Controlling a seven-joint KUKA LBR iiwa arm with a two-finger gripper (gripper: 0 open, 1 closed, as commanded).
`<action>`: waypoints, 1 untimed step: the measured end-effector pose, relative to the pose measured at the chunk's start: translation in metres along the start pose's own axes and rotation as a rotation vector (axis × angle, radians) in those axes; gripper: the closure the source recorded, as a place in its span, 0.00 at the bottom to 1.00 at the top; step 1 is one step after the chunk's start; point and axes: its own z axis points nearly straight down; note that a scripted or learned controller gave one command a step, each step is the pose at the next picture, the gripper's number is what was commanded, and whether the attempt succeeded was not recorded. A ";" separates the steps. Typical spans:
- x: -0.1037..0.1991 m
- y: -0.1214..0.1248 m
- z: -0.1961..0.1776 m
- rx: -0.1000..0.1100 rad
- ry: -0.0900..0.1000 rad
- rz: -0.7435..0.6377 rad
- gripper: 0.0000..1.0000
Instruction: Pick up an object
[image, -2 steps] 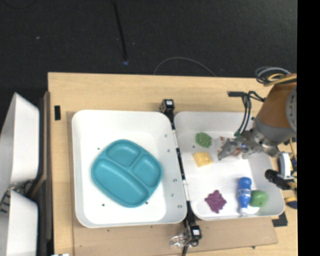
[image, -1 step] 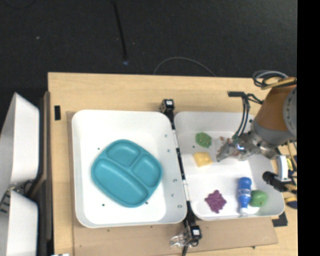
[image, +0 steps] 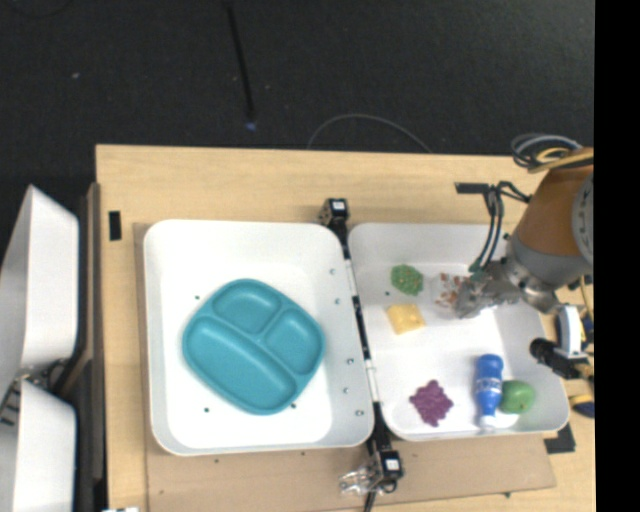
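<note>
My gripper (image: 457, 294) reaches in from the right and sits low over the right bin (image: 520, 428), near its back middle. A small green lumpy object (image: 406, 279) lies just left of it. A yellow piece (image: 405, 318) lies a little left and in front of it. Nearer the bin's front are a purple grape cluster (image: 432, 401), a blue bottle (image: 488, 386) and a green ball (image: 518, 397) touching the bottle's right side. The gripper's tip is blurred and dark against the bin floor.
The left bin (image: 170, 400) holds a teal divided plate (image: 254, 344). A ridge with clamps (image: 358, 340) separates the two bins. Cables (image: 492, 225) hang behind the arm's orange wrist band (image: 550, 215). White boxes (image: 40, 300) stand off the bench's left side.
</note>
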 end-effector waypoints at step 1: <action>0.005 0.002 -0.062 -0.002 0.002 -0.008 1.00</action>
